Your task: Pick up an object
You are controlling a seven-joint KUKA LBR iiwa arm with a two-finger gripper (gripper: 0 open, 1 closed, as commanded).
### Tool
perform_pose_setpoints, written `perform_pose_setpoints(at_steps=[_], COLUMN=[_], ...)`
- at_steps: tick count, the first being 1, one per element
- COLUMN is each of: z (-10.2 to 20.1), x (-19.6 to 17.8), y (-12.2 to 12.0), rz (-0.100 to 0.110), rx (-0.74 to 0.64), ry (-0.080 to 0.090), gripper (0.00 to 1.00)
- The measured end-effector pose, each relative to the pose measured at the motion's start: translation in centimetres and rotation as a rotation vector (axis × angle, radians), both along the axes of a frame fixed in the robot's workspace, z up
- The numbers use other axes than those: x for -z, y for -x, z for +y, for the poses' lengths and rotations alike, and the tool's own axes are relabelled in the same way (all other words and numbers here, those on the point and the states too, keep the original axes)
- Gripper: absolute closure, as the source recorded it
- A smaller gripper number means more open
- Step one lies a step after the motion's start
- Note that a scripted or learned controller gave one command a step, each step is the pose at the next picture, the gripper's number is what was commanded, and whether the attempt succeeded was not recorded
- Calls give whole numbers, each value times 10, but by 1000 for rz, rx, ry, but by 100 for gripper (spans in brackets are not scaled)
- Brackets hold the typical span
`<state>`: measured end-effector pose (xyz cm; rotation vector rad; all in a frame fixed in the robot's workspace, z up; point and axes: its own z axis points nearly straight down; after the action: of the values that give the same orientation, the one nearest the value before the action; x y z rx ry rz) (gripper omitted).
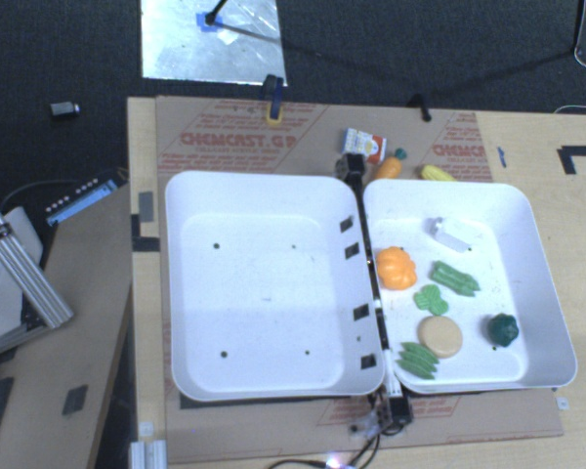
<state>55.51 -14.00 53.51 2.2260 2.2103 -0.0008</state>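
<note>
The right bin [537, 252] holds several small toy foods. An orange pumpkin-like piece [396, 268] lies by its left wall. A white block [451, 234] sits toward the back. Green pods [454, 278] lie in the middle, with a small green leafy piece [431, 299] beside them. A tan round disc [439, 336] rests near the front, a green pod cluster [418, 360] at the front left, and a dark green lump [503, 329] at the right.
The left bin [190, 262] stands beside the right one. Behind the bins lie a small carrot [389, 167], a yellow piece [436, 174] and a white-red item [363, 144]. A metal sheet [213, 27] lies on the floor beyond the bench.
</note>
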Motion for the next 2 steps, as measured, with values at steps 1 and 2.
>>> perform_pose_setpoints(at_steps=[1,2], z=[-71,22], x=[23,206], y=[46,70], rz=[3,17], rx=[1,-16], ry=[-2,-10], gripper=[100,100])
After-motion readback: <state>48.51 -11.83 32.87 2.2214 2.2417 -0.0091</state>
